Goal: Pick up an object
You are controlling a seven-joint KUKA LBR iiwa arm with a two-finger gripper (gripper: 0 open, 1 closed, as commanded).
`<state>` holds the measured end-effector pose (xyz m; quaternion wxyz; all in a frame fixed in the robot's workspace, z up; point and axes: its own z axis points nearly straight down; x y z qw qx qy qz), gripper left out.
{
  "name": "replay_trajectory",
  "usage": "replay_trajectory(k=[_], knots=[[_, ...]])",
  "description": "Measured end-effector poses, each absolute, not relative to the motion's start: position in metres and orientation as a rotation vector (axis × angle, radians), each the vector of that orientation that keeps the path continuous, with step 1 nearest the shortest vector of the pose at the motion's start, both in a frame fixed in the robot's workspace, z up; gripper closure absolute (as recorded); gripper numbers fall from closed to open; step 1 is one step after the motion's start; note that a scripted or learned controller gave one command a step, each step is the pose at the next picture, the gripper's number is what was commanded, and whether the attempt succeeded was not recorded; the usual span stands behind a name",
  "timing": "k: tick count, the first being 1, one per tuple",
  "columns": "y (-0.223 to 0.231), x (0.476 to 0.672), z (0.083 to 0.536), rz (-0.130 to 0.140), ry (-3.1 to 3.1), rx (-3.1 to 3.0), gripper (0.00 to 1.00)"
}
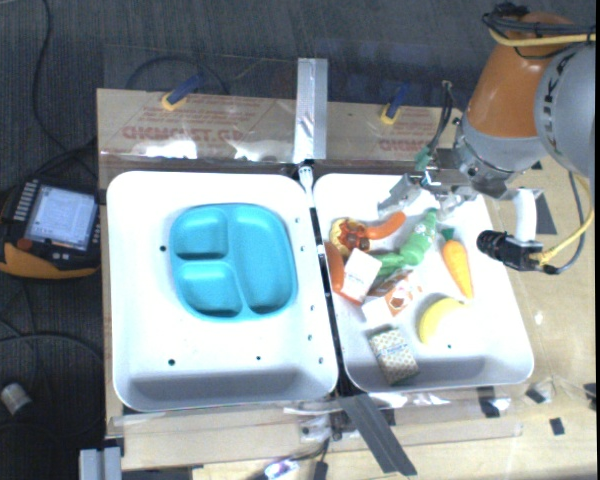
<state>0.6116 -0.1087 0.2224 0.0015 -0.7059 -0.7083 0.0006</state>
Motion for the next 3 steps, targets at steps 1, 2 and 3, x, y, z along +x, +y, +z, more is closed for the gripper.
replay_trajectory(k=[1,2,3], knots=[[-0.194,0.627,0.192,0.005,-2.186,-2.255,0.0],[-0.216,0.587,0.137,0.004,-2.268,-2.171,0.0],[-0.2,0.615,0.094,-0.004,-2.316,-2.126,0.0]])
